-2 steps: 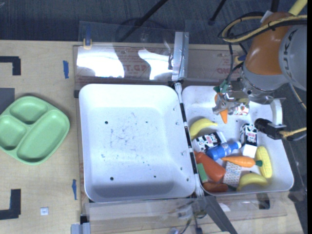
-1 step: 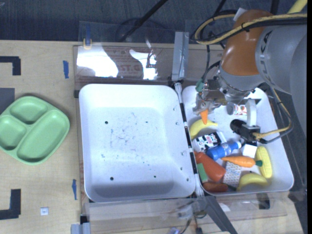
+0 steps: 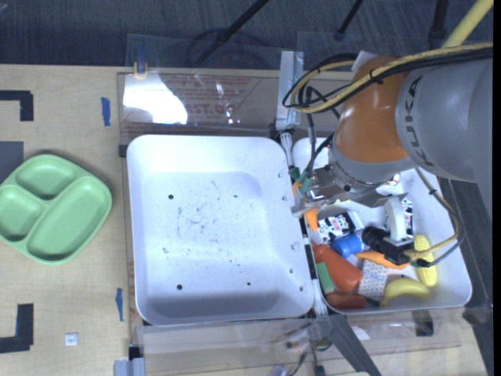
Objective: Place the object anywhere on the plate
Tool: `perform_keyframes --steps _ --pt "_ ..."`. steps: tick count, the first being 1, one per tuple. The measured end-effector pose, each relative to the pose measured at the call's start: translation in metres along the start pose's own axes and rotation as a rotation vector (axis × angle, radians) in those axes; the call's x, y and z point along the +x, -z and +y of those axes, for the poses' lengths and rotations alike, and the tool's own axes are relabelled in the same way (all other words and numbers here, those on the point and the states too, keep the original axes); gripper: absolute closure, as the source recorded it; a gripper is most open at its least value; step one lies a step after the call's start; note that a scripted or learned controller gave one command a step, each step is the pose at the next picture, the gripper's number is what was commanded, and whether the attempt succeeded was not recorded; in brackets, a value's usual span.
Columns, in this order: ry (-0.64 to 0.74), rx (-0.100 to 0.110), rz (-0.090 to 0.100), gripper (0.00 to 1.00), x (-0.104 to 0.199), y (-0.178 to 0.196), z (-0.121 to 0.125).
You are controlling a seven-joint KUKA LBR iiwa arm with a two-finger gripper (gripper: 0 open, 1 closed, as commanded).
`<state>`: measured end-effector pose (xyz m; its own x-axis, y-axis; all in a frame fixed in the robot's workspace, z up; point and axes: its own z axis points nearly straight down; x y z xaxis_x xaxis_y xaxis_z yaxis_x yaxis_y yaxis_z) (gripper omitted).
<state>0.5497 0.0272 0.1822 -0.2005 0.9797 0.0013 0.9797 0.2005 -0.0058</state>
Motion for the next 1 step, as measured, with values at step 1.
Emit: perform_keyframes --steps 1 --pt "-0.001 -0.001 0.0 0.0 -0.0005 0.0002 0.0001"
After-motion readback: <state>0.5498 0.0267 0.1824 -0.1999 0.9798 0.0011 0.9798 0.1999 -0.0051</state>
